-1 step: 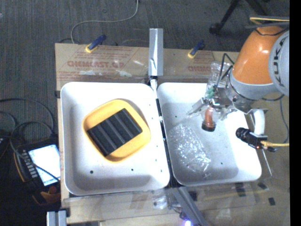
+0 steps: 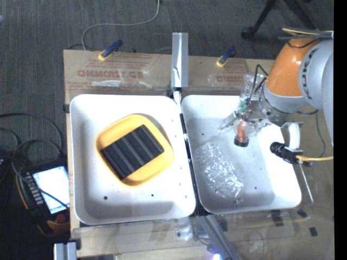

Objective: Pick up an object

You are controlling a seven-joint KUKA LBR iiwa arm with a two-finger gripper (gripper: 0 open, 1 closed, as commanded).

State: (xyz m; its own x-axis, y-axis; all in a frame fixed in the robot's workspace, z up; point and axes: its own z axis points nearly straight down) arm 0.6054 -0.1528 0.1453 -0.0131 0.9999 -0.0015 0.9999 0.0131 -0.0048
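My gripper [image 2: 245, 119] hangs over the back of the right bin [image 2: 282, 194], reaching in from the right. Directly at its tip is a small reddish-brown cylinder with a dark lower end [image 2: 241, 134], standing roughly upright; whether it is gripped or just below the gripper is unclear. A crumpled piece of clear plastic [image 2: 219, 169] lies in the middle of the right bin, in front of the gripper. A yellow pad with a black ribbed top [image 2: 134, 149] lies in the left bin [image 2: 87, 199], far from the gripper.
A low wall [image 2: 187, 145] divides the two bins. A grey upright post [image 2: 179, 58] stands behind that divider. Blue clamps [image 2: 110, 50] [image 2: 226, 54] hold the cardboard backing behind the bins. A tablet [image 2: 49, 186] lies on the floor at left.
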